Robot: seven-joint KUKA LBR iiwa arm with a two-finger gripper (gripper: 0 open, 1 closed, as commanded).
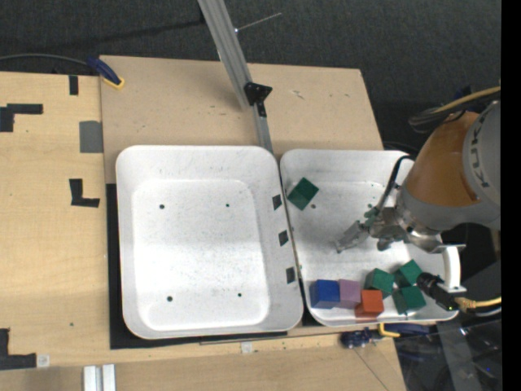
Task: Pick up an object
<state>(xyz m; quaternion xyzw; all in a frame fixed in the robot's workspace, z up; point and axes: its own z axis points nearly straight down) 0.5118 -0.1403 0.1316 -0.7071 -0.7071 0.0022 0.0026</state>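
Gripper (352,239) of the grey-and-orange arm (444,177) hangs low over the bare floor of the right bin (342,173), its two fingers slightly parted with nothing between them, so the pick reads as being in its approach stage with no block yet chosen. Nearest candidate looks to be the lone green block (303,193), up and to the gripper's left and apart from it; the clustered blue block (326,292), purple block (349,292), orange block (371,301) and other green blocks (399,285) sit below the gripper along that bin's near wall. Next move calls for shifting over one block, descending with fingers straddling it, then closing.
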